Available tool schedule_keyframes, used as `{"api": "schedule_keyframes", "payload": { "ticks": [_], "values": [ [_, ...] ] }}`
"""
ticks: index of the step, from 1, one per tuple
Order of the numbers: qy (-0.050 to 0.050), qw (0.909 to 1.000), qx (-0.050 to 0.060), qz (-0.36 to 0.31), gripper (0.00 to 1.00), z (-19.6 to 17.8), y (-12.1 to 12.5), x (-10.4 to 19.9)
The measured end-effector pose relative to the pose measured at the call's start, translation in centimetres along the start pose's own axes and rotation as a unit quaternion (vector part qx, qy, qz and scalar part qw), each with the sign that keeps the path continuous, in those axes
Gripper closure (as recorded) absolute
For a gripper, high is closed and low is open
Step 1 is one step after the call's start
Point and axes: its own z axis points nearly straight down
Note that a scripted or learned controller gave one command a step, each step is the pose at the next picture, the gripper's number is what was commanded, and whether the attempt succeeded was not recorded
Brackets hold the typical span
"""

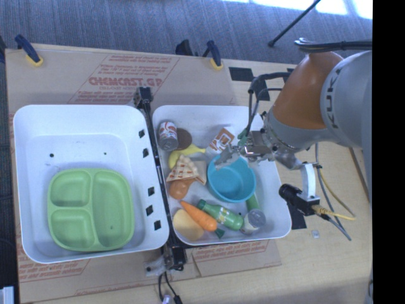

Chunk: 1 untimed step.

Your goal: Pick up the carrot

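Orange toy carrot (pixel 200 215) lies toward six o'clock in the right white plastic bin (pixel 276 223), touching a green bottle (pixel 221 213) and just beside a blue bowl (pixel 231 180). At the bin's three o'clock rim the hand (pixel 243 148) sits over the bowl's edge; its opening cannot be told. Red print on the worktop's cardboard sheet (pixel 120 78) reads roughly "CHEMCAST".
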Motion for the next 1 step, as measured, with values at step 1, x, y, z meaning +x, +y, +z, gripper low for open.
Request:
{"api": "schedule_keyframes", "payload": {
  "ticks": [1],
  "values": [
    [0.0,0.9977,0.002,0.068,0.0,5.67,-3.56,5.65]
  ]
}}
